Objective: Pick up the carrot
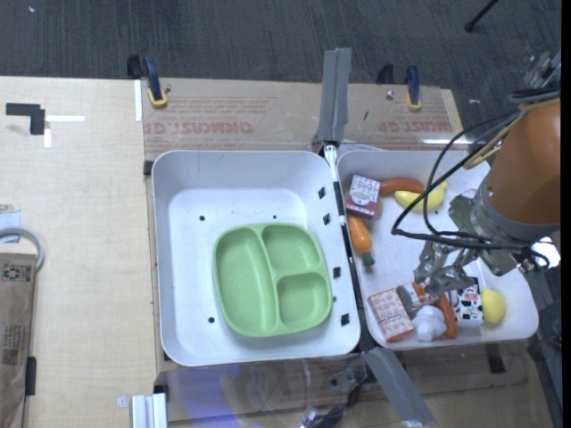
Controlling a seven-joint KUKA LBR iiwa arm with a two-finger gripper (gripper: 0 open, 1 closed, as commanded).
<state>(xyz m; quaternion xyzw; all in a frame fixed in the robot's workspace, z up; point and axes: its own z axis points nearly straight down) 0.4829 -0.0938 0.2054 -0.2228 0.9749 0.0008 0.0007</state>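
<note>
Here, in the camera view, two white bins sit side by side on the surface: the left bin [178, 239] carries one green divided plate [272, 279], while the right bin [522, 324] collects the loose food items, presumably so the arm can pick from one and drop into the other. The carrot [359, 237] lies along the right bin's left wall, just below a small red-and-white carton [363, 194], with its green tip pointing toward the near edge. The end effector [439, 275] hangs low over the near middle of that bin, well to the right of the carrot and above a cluster of items; whether it is open or closed I cannot tell, since cables and linkage clutter it. Counting: one carrot, one banana [419, 198], one lemon [492, 306], one orange sausage-like piece [401, 185], two small cartons by the arm, and one orange snack box [390, 315]. Judging by position, the carrot is not yet picked up.
</note>
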